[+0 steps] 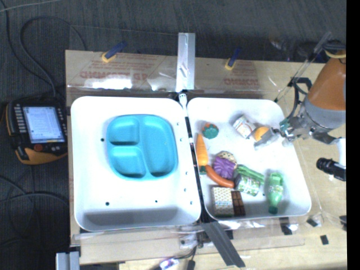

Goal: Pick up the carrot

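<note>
Carrot (201,152) well apart from end effector (269,139)

Grey arm (326,114) with a broad orange band above the wrist. Rounded, smooth housing. Thin dark cable looping beside the wrist. Small metallic gripper (269,140) at the end, pale silver, with a green-tinted spot near its base.

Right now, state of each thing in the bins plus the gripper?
carrot: lying by right bin's left wall, ungrasped
blue tray: flat in left bin
green bottle: lying down
hot dog: lying flat
gripper: over right bin, holding nothing
</note>
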